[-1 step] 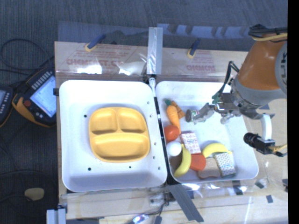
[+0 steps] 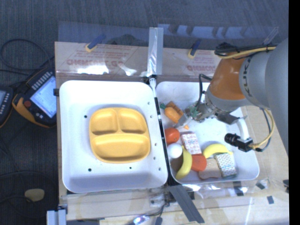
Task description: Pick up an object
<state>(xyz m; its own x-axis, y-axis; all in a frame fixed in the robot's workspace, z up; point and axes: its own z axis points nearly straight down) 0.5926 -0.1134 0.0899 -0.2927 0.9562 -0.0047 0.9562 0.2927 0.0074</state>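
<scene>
Approach step: pincer [image 2: 193, 111] low in right bin [image 2: 251, 172] beside orange block [image 2: 174, 112], grip state can't tell; next needs closing on it.

dark grey carpet floor [image 2: 117, 3] around table [image 2: 108, 57]. table top: brown board under clear sheet, blue clips at rear. handheld pendant [image 2: 40, 100] with lit screen on floor, left, black cable attached.

A yellow divided tray [image 2: 120, 134] lies in the left white bin [image 2: 70, 172]. An orange-edged handheld controller [image 2: 37, 100] with a lit screen rests on the dark floor [image 2: 28, 13], left of the counter [image 2: 70, 55].
</scene>
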